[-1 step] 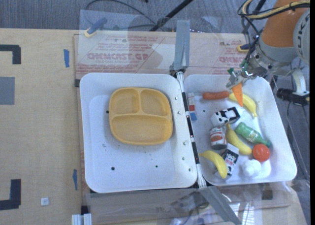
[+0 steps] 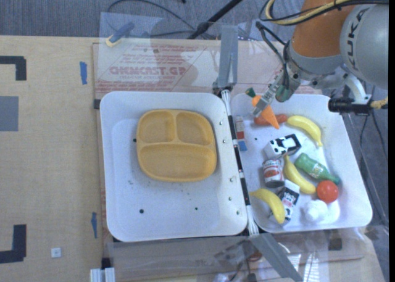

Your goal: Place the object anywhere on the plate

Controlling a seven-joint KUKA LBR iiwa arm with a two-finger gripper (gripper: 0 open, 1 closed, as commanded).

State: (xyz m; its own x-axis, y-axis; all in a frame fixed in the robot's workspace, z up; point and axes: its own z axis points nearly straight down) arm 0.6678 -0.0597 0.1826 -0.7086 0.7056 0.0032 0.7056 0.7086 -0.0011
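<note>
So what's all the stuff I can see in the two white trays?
Yellow plastic divided plate: 1, yellow, left white bin.
Toy bananas: 3, yellow, right white bin.
Orange toy carrot: 1, orange, right bin's top, under the claw.
Red toy tomato: 1, red, right bin.
Green bottle: 1, green, right bin.
Small labelled can: 1, brownish, right bin's middle.
Black-and-white cartons: 2, right bin.
Grey arm's claw: 1, over the carrot.

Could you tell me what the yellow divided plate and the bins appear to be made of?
The plate looks like moulded plastic: one even mustard colour, matte, with rounded dividers. The left bin and right bin also look like plastic, white with a slight sheen, though coated metal cannot be ruled out.
</note>
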